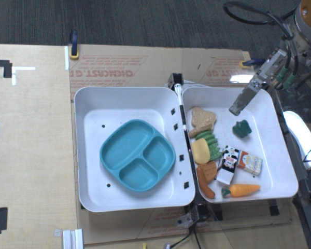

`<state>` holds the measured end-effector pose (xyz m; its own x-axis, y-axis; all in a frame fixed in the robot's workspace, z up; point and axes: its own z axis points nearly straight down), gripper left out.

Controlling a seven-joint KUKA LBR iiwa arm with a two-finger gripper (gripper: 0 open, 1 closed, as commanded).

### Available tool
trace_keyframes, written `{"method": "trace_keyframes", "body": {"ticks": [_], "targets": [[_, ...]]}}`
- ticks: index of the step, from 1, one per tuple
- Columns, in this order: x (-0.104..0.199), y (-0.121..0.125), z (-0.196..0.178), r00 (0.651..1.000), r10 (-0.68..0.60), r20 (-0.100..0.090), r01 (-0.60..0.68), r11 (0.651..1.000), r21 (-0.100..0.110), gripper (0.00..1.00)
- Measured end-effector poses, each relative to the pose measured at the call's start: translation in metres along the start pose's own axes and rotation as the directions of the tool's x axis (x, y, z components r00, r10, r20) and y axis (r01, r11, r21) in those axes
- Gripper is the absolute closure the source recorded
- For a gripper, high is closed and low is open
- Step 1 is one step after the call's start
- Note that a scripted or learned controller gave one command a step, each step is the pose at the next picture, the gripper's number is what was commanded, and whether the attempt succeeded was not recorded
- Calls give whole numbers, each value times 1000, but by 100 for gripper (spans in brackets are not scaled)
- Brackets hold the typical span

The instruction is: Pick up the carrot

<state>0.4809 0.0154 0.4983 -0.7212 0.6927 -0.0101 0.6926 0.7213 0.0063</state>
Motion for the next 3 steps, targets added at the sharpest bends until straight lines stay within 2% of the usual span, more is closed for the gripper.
{"method": "trace_keyframes", "body": {"ticks": [1, 2, 3], "targets": [[42, 43, 114, 999, -37, -6, 37, 999, 5, 0], [18, 16, 302, 1000, -21, -11, 21, 1000, 8, 0], [18, 16, 302, 1000, -21, -10, 21, 1000, 8, 0]]}}
